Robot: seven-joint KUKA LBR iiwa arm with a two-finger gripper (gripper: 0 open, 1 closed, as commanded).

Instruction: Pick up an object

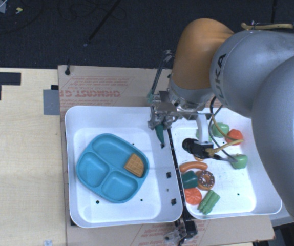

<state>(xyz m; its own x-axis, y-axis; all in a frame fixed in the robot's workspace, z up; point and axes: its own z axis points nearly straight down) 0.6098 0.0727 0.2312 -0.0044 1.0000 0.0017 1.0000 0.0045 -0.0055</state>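
**Bench** (19,163): pale wood surface carrying a brown cardboard sheet (106,86) with red print. Two shallow white bins sit side by side on the sheet.

**Left bin** (111,119):
- One blue divided plate (98,168) with three compartments, lying flat towards the bin's left half.
- One tan waffle piece (134,165), in the plate's right-hand compartment and tilted against its rim.

**Right bin** (244,188): loose toy foods, in two groups.
- Lower group, near the bin's left wall:
  - orange sausage (193,166), lying crosswise
  - dark green piece (189,180), just below the sausage
  - brown doughnut (206,179), touching the dark green piece on its right
  - red round piece (192,196), below both
  - green bundle (209,201), slanted beside the red piece
- Upper group, towards the bin's middle:
  - pale green piece (221,129)
  - orange-red piece (234,136), just beside the pale green piece
  - light green piece (239,161), lower down and apart from the other two

**Arm** (259,76): grey, with an orange band (198,50), entering from the right and covering the right bin's far corner.

**Hand** (160,135): teal-tipped and pointing down. It sits over the right edge of the left bin, close to the wall shared by the two bins. It is near the plate's upper right but apart from it, and well clear of the toy foods. Whether it is apart or together cannot be told at this angle.
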